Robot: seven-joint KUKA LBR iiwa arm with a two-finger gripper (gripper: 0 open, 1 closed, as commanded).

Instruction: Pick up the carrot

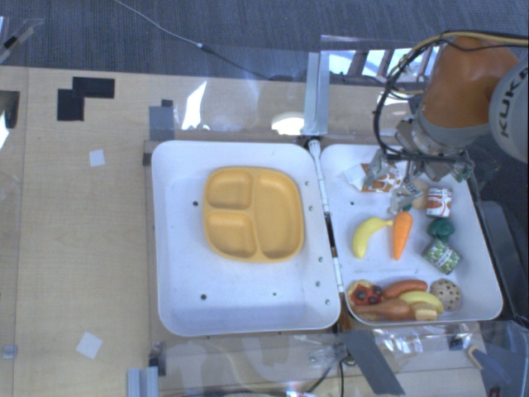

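Claw (pixel 404 195) poised just above carrot (pixel 401 233) top

Bright, even light falls from overhead across the whole frame. Glare flares white on the clear panel (pixel 285 125) at upper centre, with smaller glints along the bottom edge. The two white bins (pixel 248 317) run close to overexposed, and shadows under their contents stay soft and short. Focus is slightly soft throughout, and the dark floor (pixel 207 11) along the top looks grainy.
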